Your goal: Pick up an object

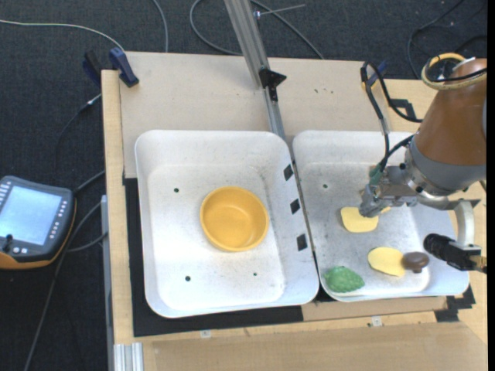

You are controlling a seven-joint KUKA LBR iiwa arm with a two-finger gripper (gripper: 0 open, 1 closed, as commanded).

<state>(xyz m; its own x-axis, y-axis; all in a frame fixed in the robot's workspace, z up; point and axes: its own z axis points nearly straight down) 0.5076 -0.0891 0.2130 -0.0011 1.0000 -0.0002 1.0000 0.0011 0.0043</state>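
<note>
Where gripper (370,205) reaches down, yellow piece (359,221) lies directly beneath.

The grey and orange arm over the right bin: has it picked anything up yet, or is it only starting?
Nothing looks lifted yet. The gripper is low over the flat pale yellow piece, which lies on the floor of the right white bin. Grasping and raising remain. The yellow and brown toy, green lump and yellow bowl lie untouched.
</note>
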